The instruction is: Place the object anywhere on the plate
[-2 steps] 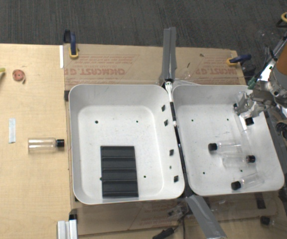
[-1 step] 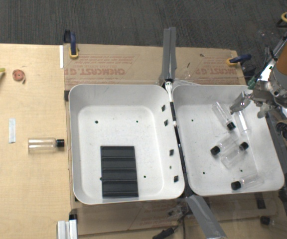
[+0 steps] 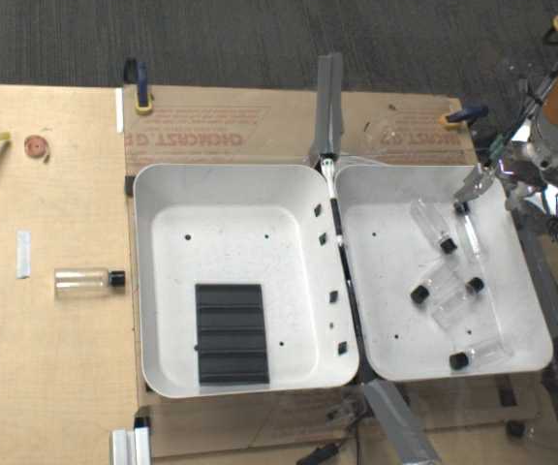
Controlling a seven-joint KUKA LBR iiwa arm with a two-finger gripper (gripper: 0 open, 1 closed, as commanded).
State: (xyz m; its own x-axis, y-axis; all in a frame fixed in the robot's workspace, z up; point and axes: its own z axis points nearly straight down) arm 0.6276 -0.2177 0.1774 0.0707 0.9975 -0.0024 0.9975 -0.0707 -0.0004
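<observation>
At the near edge, a dark ribbed plate is lying flat on the floor of the left bin, toward its front. In the right bin, several clear bottles with black caps are lying scattered: 1 bottle is resting near the front rim, 2 more are sitting close together mid-bin, and another pair is lying farther back. On the tabletop to the left, a single clear bottle is lying on its side, well apart from the bins. Farther back, at the right bin's far right corner, the gripper is hanging over the rim; I cannot tell whether it is released or clenched.
</observation>
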